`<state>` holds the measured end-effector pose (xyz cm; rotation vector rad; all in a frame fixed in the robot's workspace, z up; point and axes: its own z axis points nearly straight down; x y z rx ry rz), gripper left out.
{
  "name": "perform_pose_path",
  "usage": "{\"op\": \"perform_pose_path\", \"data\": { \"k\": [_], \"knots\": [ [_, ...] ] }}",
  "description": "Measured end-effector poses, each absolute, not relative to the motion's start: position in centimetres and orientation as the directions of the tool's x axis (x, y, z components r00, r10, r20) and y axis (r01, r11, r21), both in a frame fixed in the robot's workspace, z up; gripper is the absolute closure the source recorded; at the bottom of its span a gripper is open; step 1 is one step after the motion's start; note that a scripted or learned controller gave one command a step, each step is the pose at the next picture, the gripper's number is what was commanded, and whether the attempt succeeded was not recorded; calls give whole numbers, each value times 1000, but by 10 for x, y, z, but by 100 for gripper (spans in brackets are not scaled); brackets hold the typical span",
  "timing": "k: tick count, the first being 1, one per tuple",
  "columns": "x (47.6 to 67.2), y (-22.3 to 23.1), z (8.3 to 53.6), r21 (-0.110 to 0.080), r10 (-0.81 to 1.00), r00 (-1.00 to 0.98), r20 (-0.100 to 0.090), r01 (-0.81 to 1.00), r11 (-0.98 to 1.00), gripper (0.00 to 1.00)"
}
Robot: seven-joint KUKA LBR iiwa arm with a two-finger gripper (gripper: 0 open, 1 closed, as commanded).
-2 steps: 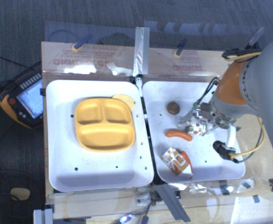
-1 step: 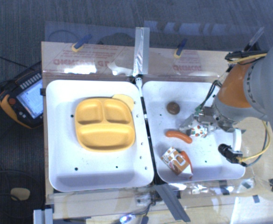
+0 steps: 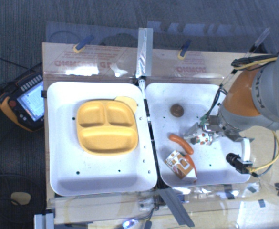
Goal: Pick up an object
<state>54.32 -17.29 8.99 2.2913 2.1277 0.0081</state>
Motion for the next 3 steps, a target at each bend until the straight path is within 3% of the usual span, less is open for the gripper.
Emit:
{"op": "perform_pose_path", "data": {
  "k": [1,2,3],
  "knots": [
    [543,-172,98,13,997,74,-5,997,-74,100],
    [653,-119,191,-1,999,-43,-4,999,43,100],
    [668,-183,217,-1,965,261,-6,965,-261,100]
  ]
}}
